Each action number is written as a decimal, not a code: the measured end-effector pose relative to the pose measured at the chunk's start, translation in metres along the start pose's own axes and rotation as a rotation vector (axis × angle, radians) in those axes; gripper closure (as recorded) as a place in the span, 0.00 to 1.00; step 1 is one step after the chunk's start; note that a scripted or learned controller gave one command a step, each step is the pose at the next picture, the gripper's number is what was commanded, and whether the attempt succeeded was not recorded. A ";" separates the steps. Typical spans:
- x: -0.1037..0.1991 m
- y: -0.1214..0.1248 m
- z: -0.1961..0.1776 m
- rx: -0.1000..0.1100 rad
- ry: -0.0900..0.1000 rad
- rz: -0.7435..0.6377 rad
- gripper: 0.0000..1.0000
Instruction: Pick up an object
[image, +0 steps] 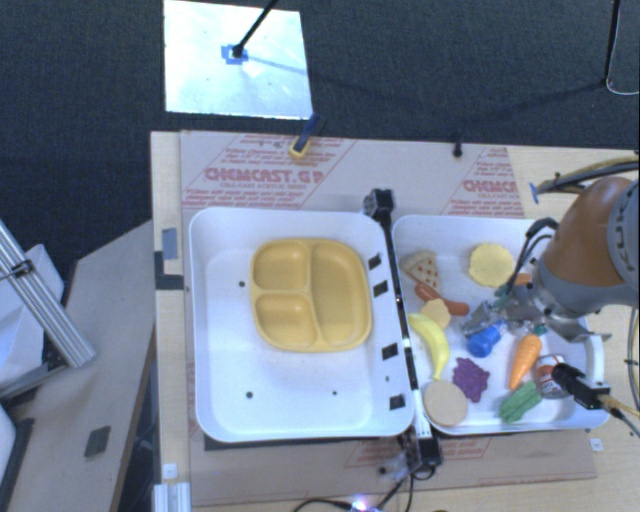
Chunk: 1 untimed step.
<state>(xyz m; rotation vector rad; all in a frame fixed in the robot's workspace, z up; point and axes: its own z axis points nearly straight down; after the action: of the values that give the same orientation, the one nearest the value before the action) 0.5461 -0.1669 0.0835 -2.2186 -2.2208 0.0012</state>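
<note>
- Nearest the camera, at the front edge of the right bin (500, 425), lie a tan round cookie (445, 403) and a green toy vegetable (520, 402).
- My gripper (497, 318) sits low in the right bin, near its middle, my grey wrist and orange band reaching in from the right.
- I cannot tell how far my fingers are spread; dark metal parts and toys crowd together there, and nothing is plainly seen clamped between them.
- A blue toy piece (483, 341) lies just below my fingertips, touching or nearly so; I cannot tell which.
- An orange carrot (523, 359) lies just right of the blue piece, purple grapes (470, 377) just in front of it.
- A banana (434, 342) lies to the blue piece's left, by the bin's left wall.
- Behind the blue piece: a red sausage (440, 296), a waffle-like wedge (422, 269) and a yellow round slice (491, 264).
- The left bin (215, 330) holds a yellow divided plate (310, 294).
</note>
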 end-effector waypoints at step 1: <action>-0.001 0.001 -0.013 -0.006 -0.002 0.000 1.00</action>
<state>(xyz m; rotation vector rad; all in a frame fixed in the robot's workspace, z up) 0.5475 -0.1676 0.0969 -2.2223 -2.2248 -0.0033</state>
